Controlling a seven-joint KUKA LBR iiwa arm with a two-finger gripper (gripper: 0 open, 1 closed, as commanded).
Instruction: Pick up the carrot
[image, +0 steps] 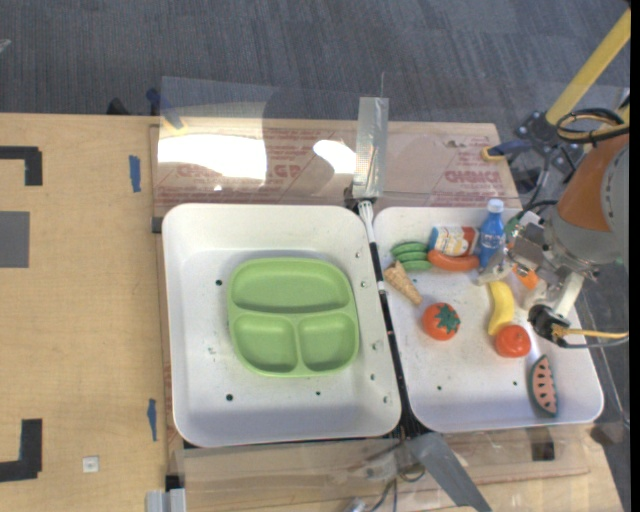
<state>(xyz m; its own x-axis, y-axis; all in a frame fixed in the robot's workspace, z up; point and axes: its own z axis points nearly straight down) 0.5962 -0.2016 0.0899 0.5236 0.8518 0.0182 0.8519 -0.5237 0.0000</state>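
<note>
While the carrot (454, 263) lies near the right bin's (470, 385) far wall, between a green pea pod (409, 250) and a blue bottle (490, 234), the gripper (545, 275) hangs at that bin's right edge; I cannot tell its state. The left bin (190, 330) holds one green divided plate (293, 315). Both sit on a tan worktop (80, 300) over grey carpet (300, 50).

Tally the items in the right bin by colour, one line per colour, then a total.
Counting the right bin:
Green: 1, the pea pods
Orange or red: 4, the carrot, tomato, round orange fruit, watermelon slice
Yellow: 1, the banana
Blue: 1, the bottle
Tan: 1, the cone
White: 1, the small can
Total: 9
</note>
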